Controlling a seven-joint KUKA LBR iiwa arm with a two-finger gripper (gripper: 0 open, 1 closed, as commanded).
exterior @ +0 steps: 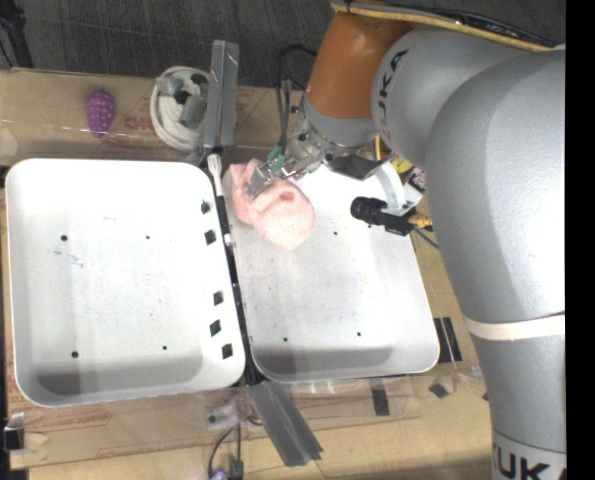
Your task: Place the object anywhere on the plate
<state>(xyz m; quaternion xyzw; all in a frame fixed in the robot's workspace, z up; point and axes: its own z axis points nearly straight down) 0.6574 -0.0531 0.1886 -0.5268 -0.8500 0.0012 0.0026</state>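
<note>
A pale pink, rounded object [277, 211] lies in the far left corner of the right bin [347, 308], close to the divider between the bins. I cannot tell whether it is one piece or two pressed together. My gripper [282, 164] hangs directly over its far edge, touching or nearly touching it. The wrist and the orange band [349, 63] hide the gripper's upper part, and a small green bit shows at its tip.
The left bin [107, 278] lies beside the right one. Behind the left bin, a small purple object [100, 111] and a white coiled item [182, 103] sit on the bench. A black part [377, 211] juts over the right bin's far right side.
</note>
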